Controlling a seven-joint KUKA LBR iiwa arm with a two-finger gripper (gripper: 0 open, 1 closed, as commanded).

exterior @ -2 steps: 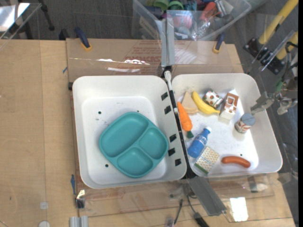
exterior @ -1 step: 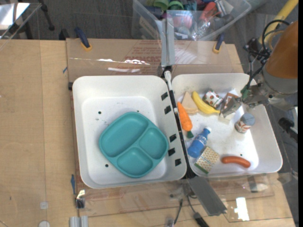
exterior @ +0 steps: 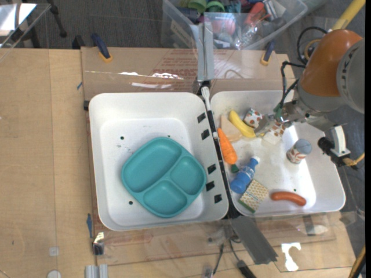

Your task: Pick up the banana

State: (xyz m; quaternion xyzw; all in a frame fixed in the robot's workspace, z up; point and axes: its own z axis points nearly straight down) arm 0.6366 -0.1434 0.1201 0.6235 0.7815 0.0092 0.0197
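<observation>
Banana (exterior: 242,124) lies in the right bin (exterior: 324,198), near its top-left corner, just above the carrot (exterior: 228,146). Gripper (exterior: 272,122) hovers just to its right, whether open or closed cannot be told, nothing visibly held. Approach stage, seemingly; next it must shift left and descend.

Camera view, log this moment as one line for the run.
target: yellow banana in right white bin, not held | gripper low, right of it | teal divided plate in left bin
</observation>
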